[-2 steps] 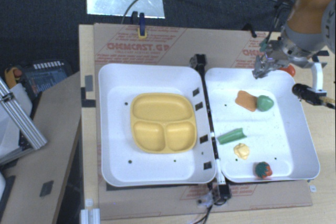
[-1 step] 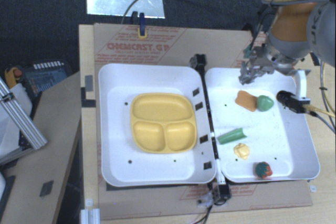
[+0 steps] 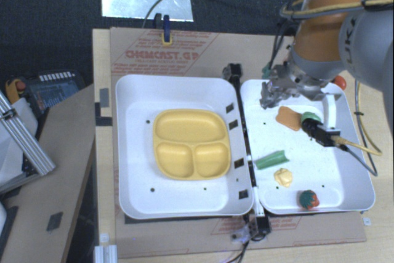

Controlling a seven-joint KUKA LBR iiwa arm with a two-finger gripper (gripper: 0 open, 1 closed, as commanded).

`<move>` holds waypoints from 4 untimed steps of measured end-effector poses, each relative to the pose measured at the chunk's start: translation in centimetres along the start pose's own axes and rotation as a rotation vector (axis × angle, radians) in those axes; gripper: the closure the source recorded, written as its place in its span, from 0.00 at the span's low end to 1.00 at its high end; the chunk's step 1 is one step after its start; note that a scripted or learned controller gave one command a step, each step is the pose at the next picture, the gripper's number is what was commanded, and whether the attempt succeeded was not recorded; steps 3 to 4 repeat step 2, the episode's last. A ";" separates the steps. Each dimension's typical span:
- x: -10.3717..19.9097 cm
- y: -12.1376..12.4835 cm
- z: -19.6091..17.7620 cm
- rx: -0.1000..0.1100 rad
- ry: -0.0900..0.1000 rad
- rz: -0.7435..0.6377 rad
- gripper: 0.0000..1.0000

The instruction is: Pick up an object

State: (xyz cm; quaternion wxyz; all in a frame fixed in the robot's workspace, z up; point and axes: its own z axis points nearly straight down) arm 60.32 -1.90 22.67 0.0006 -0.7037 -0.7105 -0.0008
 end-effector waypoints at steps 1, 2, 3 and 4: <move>4.6 -1.9 -0.9 0.000 0.000 0.000 1.00; 9.4 -3.9 -1.5 0.001 0.001 0.000 1.00; 9.4 -3.9 -1.5 0.001 0.001 0.000 1.00; 9.4 -3.9 -1.5 0.001 0.001 0.000 1.00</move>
